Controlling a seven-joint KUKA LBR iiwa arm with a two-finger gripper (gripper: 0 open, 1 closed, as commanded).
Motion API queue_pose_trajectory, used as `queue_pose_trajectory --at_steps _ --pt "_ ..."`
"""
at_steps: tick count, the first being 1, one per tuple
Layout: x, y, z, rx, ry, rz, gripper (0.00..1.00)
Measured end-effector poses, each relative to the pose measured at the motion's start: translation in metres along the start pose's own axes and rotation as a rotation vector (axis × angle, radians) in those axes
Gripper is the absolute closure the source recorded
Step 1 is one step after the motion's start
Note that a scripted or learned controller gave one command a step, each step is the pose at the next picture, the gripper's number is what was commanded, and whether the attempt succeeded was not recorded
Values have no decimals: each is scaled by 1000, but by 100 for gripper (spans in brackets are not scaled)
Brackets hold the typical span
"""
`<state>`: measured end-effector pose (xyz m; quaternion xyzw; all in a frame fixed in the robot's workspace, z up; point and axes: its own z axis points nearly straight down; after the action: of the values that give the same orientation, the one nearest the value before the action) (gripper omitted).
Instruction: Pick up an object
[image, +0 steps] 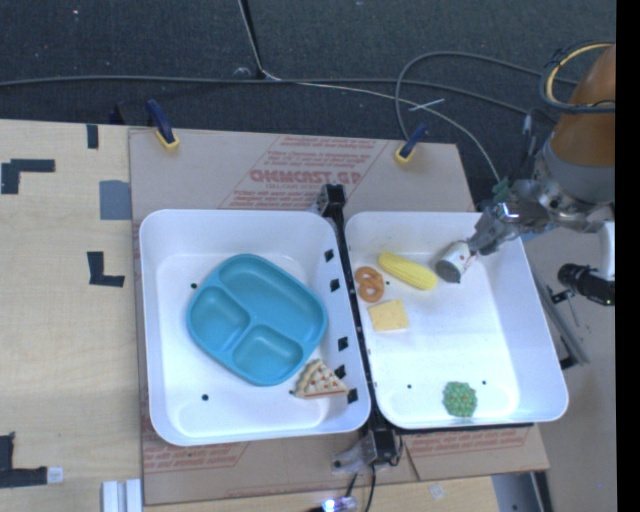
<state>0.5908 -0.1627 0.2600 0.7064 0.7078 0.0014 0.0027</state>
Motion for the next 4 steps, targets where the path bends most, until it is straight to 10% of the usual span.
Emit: queue_pose_trajectory --at_steps 1,4 --pt "0 0 -10 6 2 0 100" --pt "164 14 0 7 2 -3 100"
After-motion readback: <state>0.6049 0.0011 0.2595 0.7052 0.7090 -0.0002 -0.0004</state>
